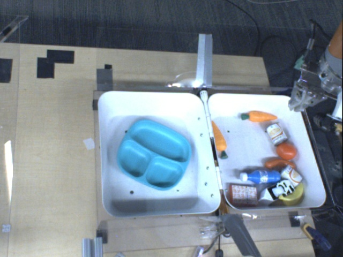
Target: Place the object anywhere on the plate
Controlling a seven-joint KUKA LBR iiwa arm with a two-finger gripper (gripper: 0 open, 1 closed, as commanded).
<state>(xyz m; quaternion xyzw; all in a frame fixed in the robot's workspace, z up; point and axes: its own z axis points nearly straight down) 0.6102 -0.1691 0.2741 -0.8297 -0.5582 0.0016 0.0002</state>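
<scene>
A blue plate (154,153) with three compartments lies in the left bin (110,197). The right bin (236,111) holds the loose objects: a carrot (259,116) near the back, a second carrot (218,138) along the left wall, a small can (275,133), a red-orange tomato-like piece (286,151), a blue bottle (262,176), a brown packet (244,194) and a yellow banana-like piece (292,196). My gripper (300,98) hovers over the right bin's back right corner, above the rim, and nothing shows between its fingers.
A metal post (204,63) rises behind the divider between the two bins. Cables and clamps sit at the front edge of the bench (53,159). Bare wooden bench top stretches to the left of the bins.
</scene>
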